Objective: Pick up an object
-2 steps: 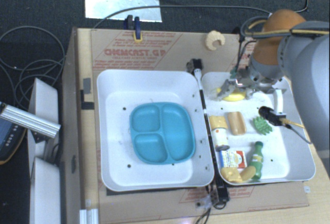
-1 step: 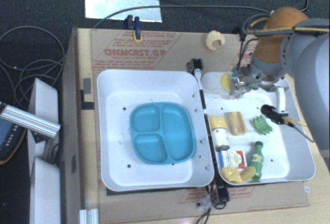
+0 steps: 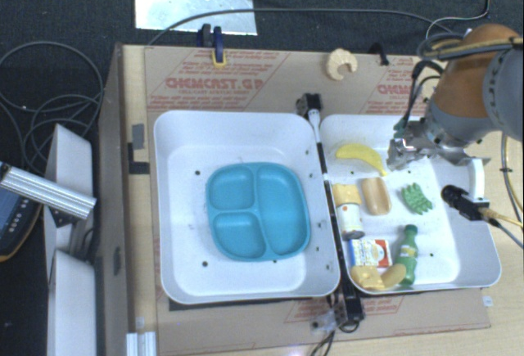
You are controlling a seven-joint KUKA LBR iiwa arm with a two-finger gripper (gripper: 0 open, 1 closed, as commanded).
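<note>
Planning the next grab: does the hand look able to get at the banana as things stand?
Probably yes. The banana lies uncovered at the right bin's far end, apart from the other items, and the hand is just beside it.

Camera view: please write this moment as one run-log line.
stage: approach | two-finger gripper: above right white bin, beside yellow toy banana | held: nothing seen

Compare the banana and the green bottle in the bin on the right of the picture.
The banana is yellow and curved; the green bottle is green with a yellow cap and straight. The banana lies toward the bin's far side, close to the gripper; the bottle lies near the front edge, among other toy foods. Both lie flat in the same white bin.
</note>
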